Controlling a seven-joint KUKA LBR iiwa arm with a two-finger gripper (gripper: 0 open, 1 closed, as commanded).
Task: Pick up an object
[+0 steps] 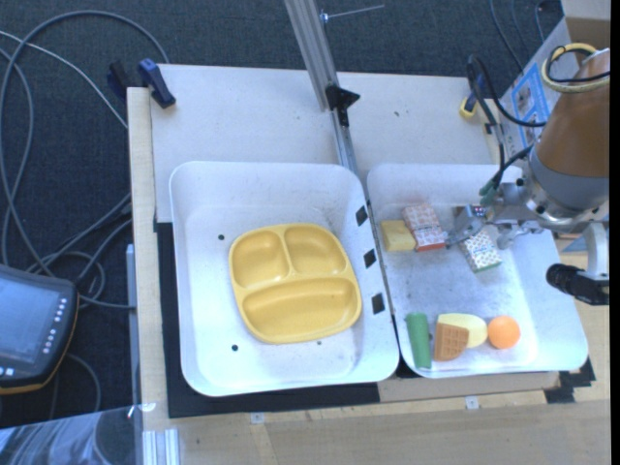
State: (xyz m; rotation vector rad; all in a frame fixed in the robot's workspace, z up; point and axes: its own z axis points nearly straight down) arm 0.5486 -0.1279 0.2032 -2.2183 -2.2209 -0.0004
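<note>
The right bin holds several small items. A yellow block and a red-and-white patterned box lie near its back left. A green-and-white patterned box lies tilted near the middle. Along the front edge are a green cylinder, an orange waffle-textured piece, a yellow rounded piece and an orange ball. My gripper hangs low over the bin's back middle, right at the upper edge of the green-and-white box. Whether it touches the box is unclear.
The left bin holds a yellow divided plate. A metal post rises behind the bins, with a rail between them. The arm's grey body fills the right side, and cables trail over the back right of the bench.
</note>
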